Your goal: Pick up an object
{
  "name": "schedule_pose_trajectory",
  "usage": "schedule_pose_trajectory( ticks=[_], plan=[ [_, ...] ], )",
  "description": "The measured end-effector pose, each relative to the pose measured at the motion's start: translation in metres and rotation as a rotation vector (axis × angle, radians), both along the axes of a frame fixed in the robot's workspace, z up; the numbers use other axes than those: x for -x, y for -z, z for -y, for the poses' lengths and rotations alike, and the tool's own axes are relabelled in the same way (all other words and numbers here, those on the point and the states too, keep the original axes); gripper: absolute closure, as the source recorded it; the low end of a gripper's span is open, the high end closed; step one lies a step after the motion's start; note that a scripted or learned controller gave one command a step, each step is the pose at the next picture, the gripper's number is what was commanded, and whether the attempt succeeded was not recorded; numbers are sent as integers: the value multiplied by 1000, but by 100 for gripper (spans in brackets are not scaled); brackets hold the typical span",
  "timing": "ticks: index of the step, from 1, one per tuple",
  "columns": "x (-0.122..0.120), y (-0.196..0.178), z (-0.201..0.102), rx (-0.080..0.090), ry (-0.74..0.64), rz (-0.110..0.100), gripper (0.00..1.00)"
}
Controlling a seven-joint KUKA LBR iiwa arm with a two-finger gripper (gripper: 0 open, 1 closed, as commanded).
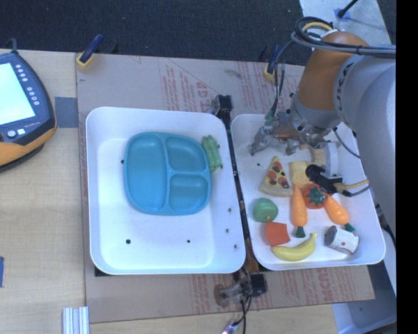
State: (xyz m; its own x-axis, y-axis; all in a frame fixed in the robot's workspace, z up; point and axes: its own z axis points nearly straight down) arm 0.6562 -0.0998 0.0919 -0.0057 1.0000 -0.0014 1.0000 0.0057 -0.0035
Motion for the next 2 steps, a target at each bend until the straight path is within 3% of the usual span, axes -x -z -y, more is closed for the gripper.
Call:
schedule_pose_trajectory(
  ticks=[1, 2],
  plan=[
    [0, 0, 36, -1, 3, 2, 0],
    [0, 0, 4, -1, 0, -3, 0]
  ],
)
